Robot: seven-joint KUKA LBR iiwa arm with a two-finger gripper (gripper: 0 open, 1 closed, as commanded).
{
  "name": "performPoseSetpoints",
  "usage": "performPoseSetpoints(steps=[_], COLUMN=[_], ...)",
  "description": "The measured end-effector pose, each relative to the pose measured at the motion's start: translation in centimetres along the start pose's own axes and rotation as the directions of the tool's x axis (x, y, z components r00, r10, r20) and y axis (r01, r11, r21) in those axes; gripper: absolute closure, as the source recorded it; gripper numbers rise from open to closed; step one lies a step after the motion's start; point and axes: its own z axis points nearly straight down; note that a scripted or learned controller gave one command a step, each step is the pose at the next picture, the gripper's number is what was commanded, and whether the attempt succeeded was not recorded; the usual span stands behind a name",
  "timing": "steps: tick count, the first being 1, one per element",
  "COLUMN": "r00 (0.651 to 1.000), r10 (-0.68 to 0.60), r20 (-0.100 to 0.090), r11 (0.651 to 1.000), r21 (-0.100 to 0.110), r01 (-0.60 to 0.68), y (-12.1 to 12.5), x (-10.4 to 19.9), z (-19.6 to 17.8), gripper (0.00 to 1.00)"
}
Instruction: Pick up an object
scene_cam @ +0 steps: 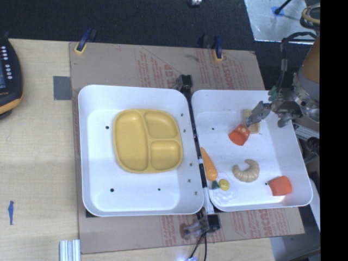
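My gripper [270, 117] hangs over the upper right of the right bin [288, 145], open, its fingers spread with nothing between them. Its left fingertip [256, 116] lies over a small beige piece [249, 114], just above a red wedge-shaped toy [239, 135]. Further toward the front lie a tan croissant [246, 171] and an orange-red block [280, 185]. An orange carrot [209, 165] rests against the bin's left wall, and a small yellow and green item [223, 185] sits at the front left corner.
The left bin [98, 189] holds a yellow divided plate [148, 140]. A black clip [186, 82] joins the two bins at the back. A pendant [8, 75] lies at the bench's far left edge.
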Motion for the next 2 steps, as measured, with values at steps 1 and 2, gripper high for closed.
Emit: performPoseSetpoints(steps=[1, 2], r00=[1.0, 1.0], r10=[-0.003, 0.003], r20=[-0.001, 0.001], r11=[1.0, 1.0], r21=[0.007, 0.004], r01=[0.003, -0.003], y=[3.8, 4.0], x=[-0.1, -4.2], z=[13.3, 16.9], gripper=[0.0, 0.0])
